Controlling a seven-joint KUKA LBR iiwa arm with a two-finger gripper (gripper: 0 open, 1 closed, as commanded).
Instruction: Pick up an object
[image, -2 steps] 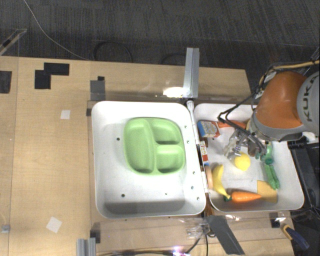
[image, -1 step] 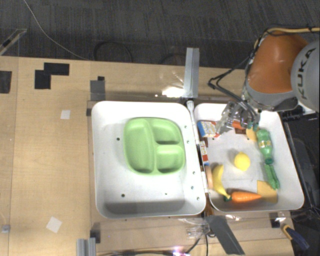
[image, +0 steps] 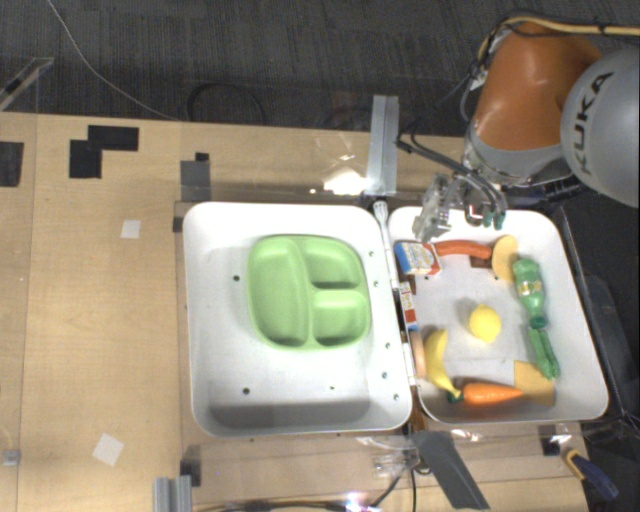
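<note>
The right white bin (image: 575, 290) holds several items. Among them are a blue, white and red carton (image: 418, 258), a red chili-like piece (image: 462, 249), a yellow-orange piece (image: 504, 255), a green bottle (image: 527, 284), a lemon (image: 485, 323), a banana (image: 437, 362) and a carrot (image: 490, 393). My gripper (image: 450, 210) hangs over the far left corner of that bin, just above the carton and the chili, below the arm's orange band. Nothing is visibly held in it.
The left white bin (image: 215, 380) holds a light green divided tray (image: 305, 290). A grey post (image: 383, 150) stands behind the ridge between the two bins. The arm's large grey and orange body (image: 545, 90) looms over the right bin's far edge.
</note>
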